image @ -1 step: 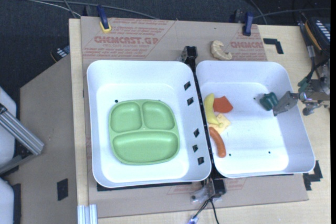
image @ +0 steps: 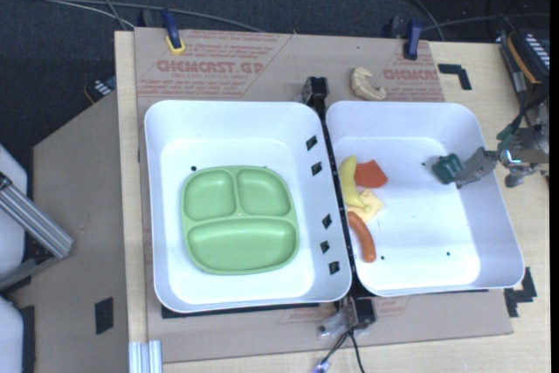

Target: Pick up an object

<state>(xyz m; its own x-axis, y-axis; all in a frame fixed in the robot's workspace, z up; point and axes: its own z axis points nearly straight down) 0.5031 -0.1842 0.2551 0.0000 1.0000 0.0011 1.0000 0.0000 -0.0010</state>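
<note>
The right bin (image: 454, 240) holds several toy foods bunched against its left wall. A yellow banana-like piece (image: 348, 179) lies next to a red-orange wedge (image: 371, 174). Below them are a pale yellow piece (image: 370, 204) and an orange sausage-shaped piece (image: 362, 236). My gripper (image: 454, 167) reaches in over the right bin's right rim, its teal tip low over the bare bin floor. It is about a hand's width right of the red-orange wedge and touches none of the foods.
A green divided plate (image: 240, 218) lies in the left bin (image: 166, 144). On the bench behind the bins sits a beige lump (image: 368, 83). Two clamps (image: 175, 35) (image: 412, 37) grip the bench's far edge. Black tabs line the divider between the bins.
</note>
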